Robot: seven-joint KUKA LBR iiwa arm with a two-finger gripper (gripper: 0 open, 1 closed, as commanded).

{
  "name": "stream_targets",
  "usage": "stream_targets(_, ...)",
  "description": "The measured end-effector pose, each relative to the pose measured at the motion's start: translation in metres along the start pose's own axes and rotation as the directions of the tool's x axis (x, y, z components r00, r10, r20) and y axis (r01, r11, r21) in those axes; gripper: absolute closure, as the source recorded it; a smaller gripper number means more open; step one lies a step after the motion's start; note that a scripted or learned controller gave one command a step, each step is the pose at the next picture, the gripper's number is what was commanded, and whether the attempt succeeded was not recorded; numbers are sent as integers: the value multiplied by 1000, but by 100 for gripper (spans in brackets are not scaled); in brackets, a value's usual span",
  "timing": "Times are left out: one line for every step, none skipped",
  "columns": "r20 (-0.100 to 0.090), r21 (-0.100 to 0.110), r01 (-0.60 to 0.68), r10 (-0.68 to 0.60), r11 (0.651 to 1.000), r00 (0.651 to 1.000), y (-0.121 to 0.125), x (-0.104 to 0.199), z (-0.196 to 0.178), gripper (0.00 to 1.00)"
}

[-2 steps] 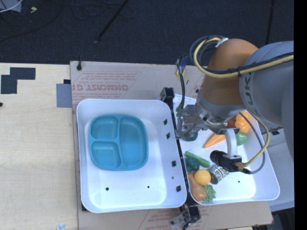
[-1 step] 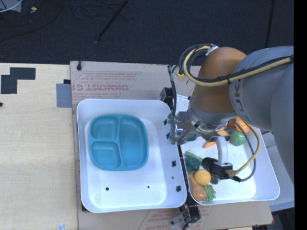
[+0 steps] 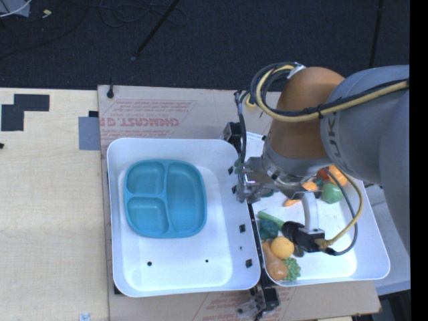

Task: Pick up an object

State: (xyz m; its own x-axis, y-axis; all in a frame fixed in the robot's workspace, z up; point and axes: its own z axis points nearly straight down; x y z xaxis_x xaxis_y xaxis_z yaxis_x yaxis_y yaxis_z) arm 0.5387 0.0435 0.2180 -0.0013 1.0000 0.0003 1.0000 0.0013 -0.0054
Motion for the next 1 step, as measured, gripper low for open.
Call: stream_targets(0, -2, -2, 2, 1000, 1000, 4, -7, -18, 100)
